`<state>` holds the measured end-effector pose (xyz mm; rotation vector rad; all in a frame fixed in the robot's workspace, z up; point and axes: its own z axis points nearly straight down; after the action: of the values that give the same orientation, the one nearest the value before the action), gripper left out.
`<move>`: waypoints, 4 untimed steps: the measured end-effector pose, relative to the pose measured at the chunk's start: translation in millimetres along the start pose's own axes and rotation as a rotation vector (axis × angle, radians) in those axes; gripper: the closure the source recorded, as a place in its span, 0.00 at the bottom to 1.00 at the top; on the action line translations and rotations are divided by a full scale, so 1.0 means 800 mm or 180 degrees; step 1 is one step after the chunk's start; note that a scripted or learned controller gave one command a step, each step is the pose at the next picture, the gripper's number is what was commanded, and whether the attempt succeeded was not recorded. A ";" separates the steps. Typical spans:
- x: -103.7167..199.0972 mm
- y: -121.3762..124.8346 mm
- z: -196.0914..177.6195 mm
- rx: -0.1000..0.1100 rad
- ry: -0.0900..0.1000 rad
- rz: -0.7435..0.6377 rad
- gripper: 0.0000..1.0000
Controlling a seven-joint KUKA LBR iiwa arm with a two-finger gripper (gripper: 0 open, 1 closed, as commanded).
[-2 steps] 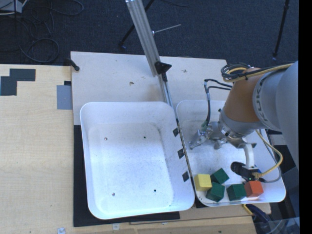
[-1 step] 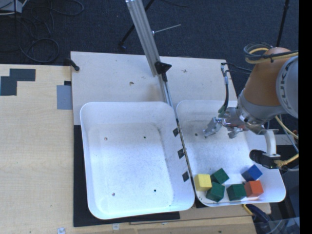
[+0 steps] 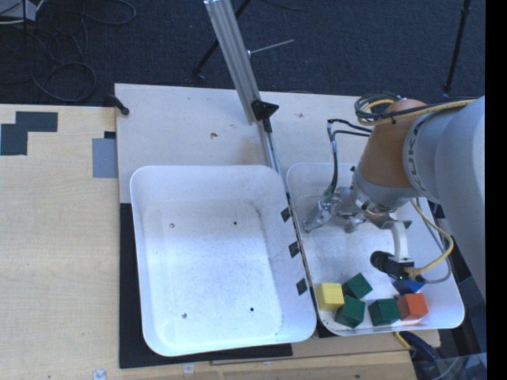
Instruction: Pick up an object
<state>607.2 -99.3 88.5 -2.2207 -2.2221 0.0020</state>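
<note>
Small blocks cluster at the near end of the right bin (image 3: 451, 311): a yellow cube (image 3: 330, 294), three green cubes (image 3: 358, 285) and an orange-red cube (image 3: 412, 305), all matte and square-edged. The metal claw (image 3: 323, 212) hangs over that bin's far end, well apart from them; whether it is wide or narrow, I cannot tell. The left bin (image 3: 150, 212) is glossy white plastic. The pale tabletop (image 3: 55, 212) meets dark carpet (image 3: 356, 38).

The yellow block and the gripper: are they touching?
Apart. The camera view shows bare bin floor between the yellow block, at the right bin's near edge, and the gripper, farther back.
</note>
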 end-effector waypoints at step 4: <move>0.186 0.064 -0.229 0.0007 0.0011 -0.0017 1.00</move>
<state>658.2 49.9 271.4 -2.2118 -2.2253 0.0009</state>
